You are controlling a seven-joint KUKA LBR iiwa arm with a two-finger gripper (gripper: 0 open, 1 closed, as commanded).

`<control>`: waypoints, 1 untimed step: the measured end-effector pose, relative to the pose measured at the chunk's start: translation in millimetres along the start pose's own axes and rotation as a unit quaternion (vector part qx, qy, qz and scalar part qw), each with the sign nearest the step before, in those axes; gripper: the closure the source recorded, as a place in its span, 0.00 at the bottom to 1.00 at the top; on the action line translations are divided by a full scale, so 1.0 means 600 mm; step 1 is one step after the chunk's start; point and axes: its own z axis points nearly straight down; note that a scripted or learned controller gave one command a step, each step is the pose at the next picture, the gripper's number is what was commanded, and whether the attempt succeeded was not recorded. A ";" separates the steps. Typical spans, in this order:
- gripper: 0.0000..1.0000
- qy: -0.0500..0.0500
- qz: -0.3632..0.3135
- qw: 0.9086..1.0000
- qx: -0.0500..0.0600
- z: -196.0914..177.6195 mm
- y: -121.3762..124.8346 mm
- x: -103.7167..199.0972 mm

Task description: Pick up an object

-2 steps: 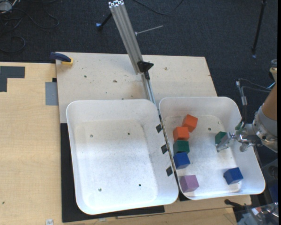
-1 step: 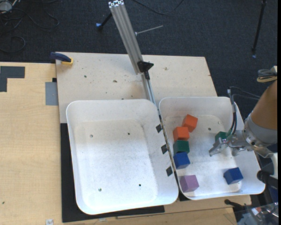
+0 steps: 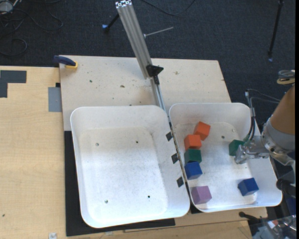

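Note:
My gripper (image 3: 242, 156) is low inside the right bin (image 3: 224, 108), near its right wall. A dark green block (image 3: 234, 147) lies right against the gripper's upper left side; whether it is gripped is unclear. Along the bin's left side stand two orange cubes (image 3: 202, 130) (image 3: 192, 141), a green cube (image 3: 193, 156) and a blue cube (image 3: 193, 170) in a row. A purple cube (image 3: 201, 194) rests at the front left. Another blue cube (image 3: 248, 186) sits at the front right, below the gripper.
The left bin (image 3: 119, 168) adjoins the right one along a shared wall with black clips (image 3: 174, 158). A slanted aluminium bar (image 3: 137, 39) rises behind the bins. The arm's orange band (image 3: 288, 114) is at the right edge.

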 end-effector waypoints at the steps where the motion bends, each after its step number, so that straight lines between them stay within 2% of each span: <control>1: 1.00 -0.001 -0.005 1.000 -0.004 -0.103 0.004 0.007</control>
